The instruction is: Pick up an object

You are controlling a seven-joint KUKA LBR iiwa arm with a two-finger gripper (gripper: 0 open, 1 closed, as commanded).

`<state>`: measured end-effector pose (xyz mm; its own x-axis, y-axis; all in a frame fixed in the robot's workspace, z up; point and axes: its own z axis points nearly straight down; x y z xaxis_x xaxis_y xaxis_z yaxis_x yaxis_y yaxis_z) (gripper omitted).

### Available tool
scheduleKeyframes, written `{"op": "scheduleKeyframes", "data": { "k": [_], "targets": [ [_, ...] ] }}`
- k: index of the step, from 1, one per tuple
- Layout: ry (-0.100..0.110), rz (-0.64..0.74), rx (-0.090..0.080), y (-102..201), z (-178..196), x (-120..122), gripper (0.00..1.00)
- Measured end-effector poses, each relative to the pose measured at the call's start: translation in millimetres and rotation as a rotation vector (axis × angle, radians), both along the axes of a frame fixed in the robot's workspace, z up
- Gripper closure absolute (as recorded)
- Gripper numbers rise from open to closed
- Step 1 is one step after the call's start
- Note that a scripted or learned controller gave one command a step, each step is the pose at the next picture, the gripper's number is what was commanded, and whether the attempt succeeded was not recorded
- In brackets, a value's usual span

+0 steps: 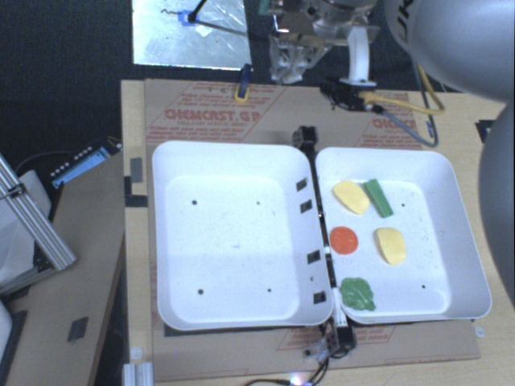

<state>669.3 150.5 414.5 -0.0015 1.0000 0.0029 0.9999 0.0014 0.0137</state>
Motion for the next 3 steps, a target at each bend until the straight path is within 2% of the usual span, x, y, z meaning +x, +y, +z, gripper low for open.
{"op": "scheduleKeyframes", "data": {
  "k": [1, 2, 3],
  "targets": [
    [-0.004, 0.007, 0.004, 20.5, 130.5, -54.1, 1.00],
    [0.024, 0.004, -0.006, 55.6, -115.7, -14.3, 1.00],
    [0.000, 0.000, 0.001, 42.9, 5.5, -8.1, 1.00]
  ]
}}
